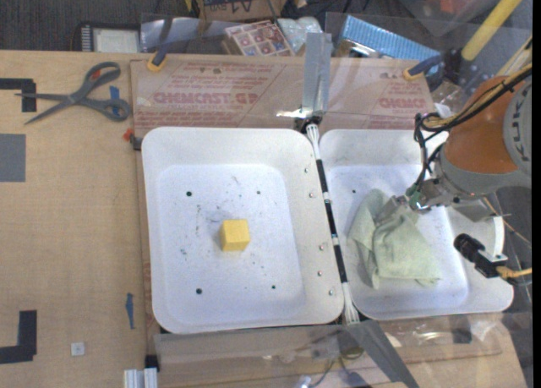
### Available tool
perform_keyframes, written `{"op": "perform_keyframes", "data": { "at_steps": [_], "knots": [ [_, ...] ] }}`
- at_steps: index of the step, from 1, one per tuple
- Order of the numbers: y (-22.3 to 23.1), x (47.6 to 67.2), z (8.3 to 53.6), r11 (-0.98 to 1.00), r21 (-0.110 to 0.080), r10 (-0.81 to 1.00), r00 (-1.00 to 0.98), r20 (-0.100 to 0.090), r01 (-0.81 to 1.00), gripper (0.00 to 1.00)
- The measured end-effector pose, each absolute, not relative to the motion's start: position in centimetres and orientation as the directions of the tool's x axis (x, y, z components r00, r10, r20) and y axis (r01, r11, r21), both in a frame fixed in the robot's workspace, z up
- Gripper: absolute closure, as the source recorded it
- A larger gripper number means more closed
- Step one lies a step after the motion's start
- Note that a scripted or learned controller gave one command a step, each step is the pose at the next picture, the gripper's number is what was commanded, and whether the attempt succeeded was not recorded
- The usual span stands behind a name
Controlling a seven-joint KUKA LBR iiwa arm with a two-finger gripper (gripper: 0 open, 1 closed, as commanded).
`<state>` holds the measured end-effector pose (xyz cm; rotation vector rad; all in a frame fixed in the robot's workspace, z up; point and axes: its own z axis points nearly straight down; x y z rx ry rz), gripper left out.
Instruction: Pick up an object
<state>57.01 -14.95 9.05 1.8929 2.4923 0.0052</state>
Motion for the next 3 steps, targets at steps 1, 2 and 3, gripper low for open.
{"op": "perform_keyframes", "data": {
  "at_steps": [1, 2, 3],
  "knots": [
    [-14.8, 57.1, 10.0, 0.268, 0.013, 0.964, -0.267, -0.004, 0.963, 1.0],
    [-14.9, 57.1, 11.0, 0.266, 0.015, 0.964, -0.266, -0.007, 0.964, 1.0],
    [-6.1, 64.9, 18.4, 0.183, -0.001, 0.983, -0.183, -0.001, 0.983, 1.0]
  ]
}}
